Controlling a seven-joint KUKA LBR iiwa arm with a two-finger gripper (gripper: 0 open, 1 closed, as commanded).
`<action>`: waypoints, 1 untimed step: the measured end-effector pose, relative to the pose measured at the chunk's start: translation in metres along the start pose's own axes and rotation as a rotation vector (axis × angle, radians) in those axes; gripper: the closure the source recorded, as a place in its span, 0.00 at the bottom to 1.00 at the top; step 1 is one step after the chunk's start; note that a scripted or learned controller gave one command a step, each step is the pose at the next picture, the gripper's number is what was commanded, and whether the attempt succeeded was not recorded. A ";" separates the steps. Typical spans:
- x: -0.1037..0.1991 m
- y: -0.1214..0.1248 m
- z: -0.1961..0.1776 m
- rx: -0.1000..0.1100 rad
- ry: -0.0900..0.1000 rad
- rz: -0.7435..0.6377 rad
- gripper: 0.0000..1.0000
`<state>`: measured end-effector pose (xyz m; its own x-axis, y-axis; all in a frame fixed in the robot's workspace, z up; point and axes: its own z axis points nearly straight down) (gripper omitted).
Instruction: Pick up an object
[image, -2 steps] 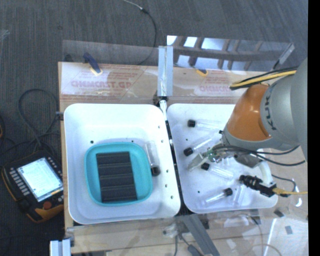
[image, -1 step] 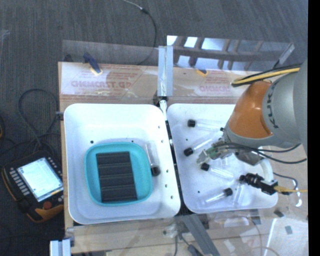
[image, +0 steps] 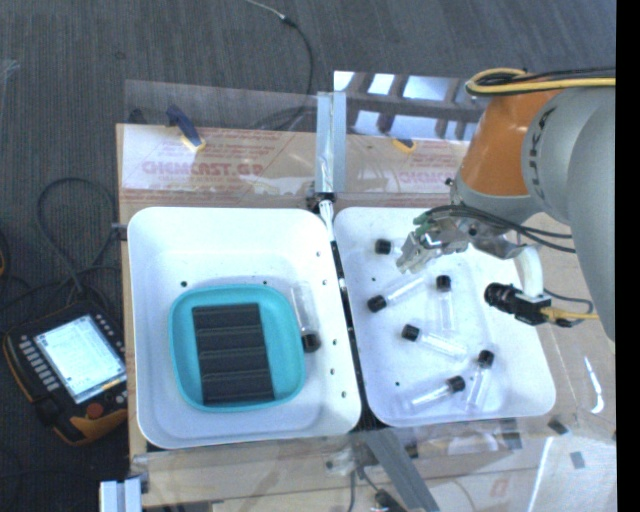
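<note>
Tool (image: 418, 250) over right bin (image: 520, 400) near its far edge, finger state unclear. Capped vials (image: 440, 390) scattered there; left bin (image: 150, 250) holds a teal tray (image: 185, 340) by its near edge

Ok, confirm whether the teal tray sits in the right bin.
No, the teal tray lies in the left bin, not beside the vials.

Faint red printed lettering runs across the brown cardboard sheet (image: 220, 165) behind the two white bins, under clear plastic; too blurred to read for certain. The handheld grey control pendant (image: 68, 372) at left has a lit screen, its text too small to read.
</note>
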<state>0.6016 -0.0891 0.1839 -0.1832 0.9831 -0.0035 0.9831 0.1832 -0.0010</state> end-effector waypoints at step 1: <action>0.000 0.000 -0.009 0.002 -0.004 -0.001 1.00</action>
<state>0.6017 -0.0891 0.1927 -0.1845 0.9828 -0.0073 0.9828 0.1845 -0.0025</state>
